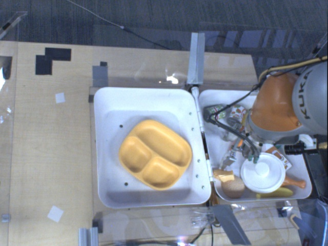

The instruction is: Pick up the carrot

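We see the arm (279,104) leaning over the right bin (207,137), its wrist dropping into the clutter, presumably because the carrot lies there among the other items. The gripper (245,150) is buried under cables and the wrist housing, so we cannot tell its state, nor whether anything sits in it.

The carrot (296,182) appears as an orange taper just beyond the gripper, toward the bin's near right corner, partly tucked under a white bowl (262,172) that sits right beside the gripper. That overlap is, we judge, what makes the grasp awkward: only the carrot's end shows. A yellow banana-like piece (275,192) lies along the bowl's near edge, and a brown rounded item (233,188) with a tan wedge (224,176) rests on the gripper's near side.

Well apart, across the divider, the left bin (110,137) holds a yellow divided tray (155,153), likely irrelevant here. Small items under the arm are too jumbled for us to name.
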